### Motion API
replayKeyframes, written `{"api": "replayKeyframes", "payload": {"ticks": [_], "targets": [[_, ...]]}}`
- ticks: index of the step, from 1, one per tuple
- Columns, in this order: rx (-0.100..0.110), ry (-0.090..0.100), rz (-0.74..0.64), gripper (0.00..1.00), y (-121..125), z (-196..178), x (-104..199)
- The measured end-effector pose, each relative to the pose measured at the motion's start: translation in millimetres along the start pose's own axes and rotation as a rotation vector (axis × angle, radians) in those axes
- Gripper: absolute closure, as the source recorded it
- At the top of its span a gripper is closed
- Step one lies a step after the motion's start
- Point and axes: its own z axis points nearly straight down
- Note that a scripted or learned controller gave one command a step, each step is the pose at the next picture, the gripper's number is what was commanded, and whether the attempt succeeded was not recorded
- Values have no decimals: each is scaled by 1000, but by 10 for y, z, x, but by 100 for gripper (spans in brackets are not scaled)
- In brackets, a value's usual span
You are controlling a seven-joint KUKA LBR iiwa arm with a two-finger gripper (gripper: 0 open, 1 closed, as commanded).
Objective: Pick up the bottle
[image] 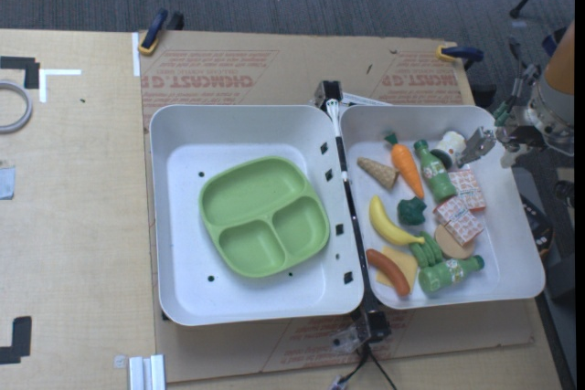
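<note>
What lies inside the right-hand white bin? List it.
The right-hand white bin holds toy food: an orange carrot, a yellow banana, a waffle cone, dark green broccoli, two green bottles and red-and-white cartons. Whatever lies beneath this pile is covered.

1. One green bottle (435,172) with a white cap lies tilted in the right bin's far part, beside the carrot
2. Another green bottle (449,273) lies on its side near the front wall
</note>
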Motion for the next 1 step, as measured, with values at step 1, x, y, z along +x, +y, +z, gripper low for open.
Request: {"api": "replayKeyframes", "payload": {"ticks": [1], "targets": [[-1,-1,-3,100,6,-96,-3]]}}
